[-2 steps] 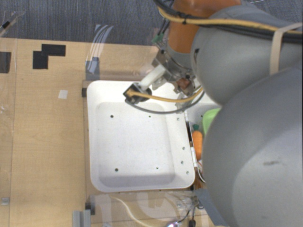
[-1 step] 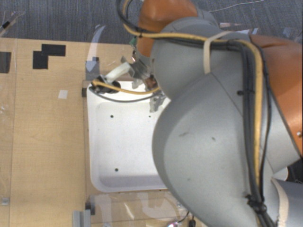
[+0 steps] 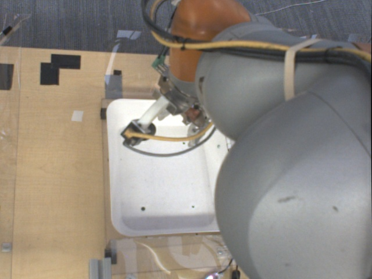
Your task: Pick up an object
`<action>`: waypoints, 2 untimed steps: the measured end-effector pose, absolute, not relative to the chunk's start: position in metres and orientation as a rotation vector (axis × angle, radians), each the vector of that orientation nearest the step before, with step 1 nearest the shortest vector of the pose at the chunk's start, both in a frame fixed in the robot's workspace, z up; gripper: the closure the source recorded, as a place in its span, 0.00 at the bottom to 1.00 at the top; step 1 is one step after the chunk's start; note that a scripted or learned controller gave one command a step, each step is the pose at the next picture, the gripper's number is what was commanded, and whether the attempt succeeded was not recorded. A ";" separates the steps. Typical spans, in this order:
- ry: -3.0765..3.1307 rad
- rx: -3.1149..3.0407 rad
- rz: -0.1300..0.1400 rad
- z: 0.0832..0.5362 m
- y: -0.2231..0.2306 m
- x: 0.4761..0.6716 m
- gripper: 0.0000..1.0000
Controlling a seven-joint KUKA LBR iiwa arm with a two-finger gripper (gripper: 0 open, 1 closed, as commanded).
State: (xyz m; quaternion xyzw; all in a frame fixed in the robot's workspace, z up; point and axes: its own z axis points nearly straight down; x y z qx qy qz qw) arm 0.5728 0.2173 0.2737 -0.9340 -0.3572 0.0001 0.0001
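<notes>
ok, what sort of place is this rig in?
Probably a robotics lab, not a factory floor: a grey robot arm with an orange band reaches over a shallow white plastic bin on a pale wooden bench with black block-shaped marks, and grey carpet lies behind.

A bin [image 3: 157,214] sits on the bench [image 3: 52,185]; open bench lies to its left; the arm [image 3: 290,173] reaches in from the right, above the bin's right side and far right corner, covering them; marks [image 3: 58,67] lie on the bench behind and left of the bin, well apart from it; the floor [image 3: 70,10] lies behind the bench's far edge.
</notes>
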 end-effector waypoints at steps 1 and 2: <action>-1.344 -2.839 0.004 0.220 0.143 0.534 0.00; -1.358 -2.832 0.004 0.230 0.144 0.534 1.00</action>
